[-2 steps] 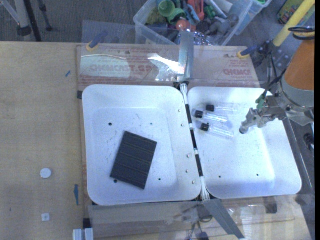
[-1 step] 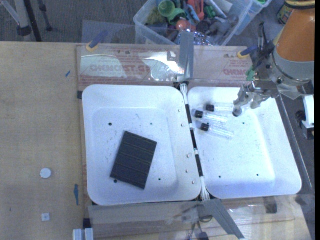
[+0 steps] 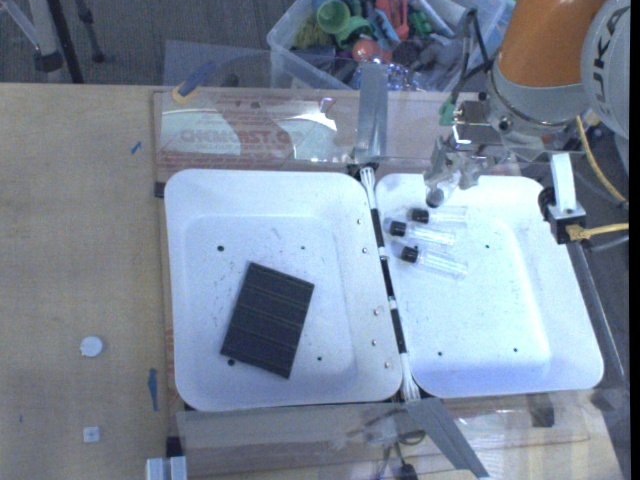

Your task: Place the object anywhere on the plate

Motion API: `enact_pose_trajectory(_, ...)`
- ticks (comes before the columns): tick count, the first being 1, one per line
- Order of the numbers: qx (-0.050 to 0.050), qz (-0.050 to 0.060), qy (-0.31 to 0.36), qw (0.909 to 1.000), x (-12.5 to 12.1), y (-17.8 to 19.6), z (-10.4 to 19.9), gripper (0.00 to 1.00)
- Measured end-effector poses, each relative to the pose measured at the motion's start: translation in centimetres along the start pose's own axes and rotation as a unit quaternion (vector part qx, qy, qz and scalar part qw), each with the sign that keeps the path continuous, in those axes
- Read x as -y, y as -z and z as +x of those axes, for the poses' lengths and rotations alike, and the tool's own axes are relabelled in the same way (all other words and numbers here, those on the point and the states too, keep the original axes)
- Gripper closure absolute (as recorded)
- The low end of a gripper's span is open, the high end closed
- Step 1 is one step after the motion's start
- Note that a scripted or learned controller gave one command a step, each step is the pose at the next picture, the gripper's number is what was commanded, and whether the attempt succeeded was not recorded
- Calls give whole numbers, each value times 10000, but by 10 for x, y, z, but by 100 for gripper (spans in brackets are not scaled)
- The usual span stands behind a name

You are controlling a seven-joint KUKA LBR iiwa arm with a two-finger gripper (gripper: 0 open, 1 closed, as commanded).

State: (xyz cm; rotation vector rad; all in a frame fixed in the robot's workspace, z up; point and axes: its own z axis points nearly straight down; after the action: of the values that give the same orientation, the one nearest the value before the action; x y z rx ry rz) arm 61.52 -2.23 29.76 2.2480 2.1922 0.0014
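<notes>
The jaws (image 3: 440,183) hang over the far edge of the right-hand shallow white bin (image 3: 520,348), and whether they are spread or pressed together cannot be told from this angle; nothing is visibly caught in them. Just beneath and slightly nearer the camera lie three small clear plastic vials with black caps (image 3: 432,236), side by side on the bin floor, caps pointing toward the divider between the bins. The topmost one sits almost directly under the jaws.

These vials look light, stiff and smooth-walled, so one would likely roll or squirt sideways under a careless pinch. The safer hold is probably across the round body at mid-length, jaws set crosswise to the tube's axis; they lie close together, so a neighbour could be nudged.

Farther out, across the divider, the dark ribbed rectangular plate (image 3: 268,319) lies flat and slightly turned in the left-hand white bin (image 3: 200,208), well apart from the jaws. Both bins rest on the tan wooden table (image 3: 70,218).
</notes>
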Motion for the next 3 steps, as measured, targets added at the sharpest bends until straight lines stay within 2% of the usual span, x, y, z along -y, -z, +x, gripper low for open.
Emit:
enact_pose_trajectory(1, -7, 34, 287, 9996, -48, -103, 99, 100)
enact_pose_trajectory(2, -5, -7, 1007, 9949, -28, -30, 184, 100)
enact_pose_trajectory(3, -5, -12, -200, 9998, -46, -2, 233, 100)
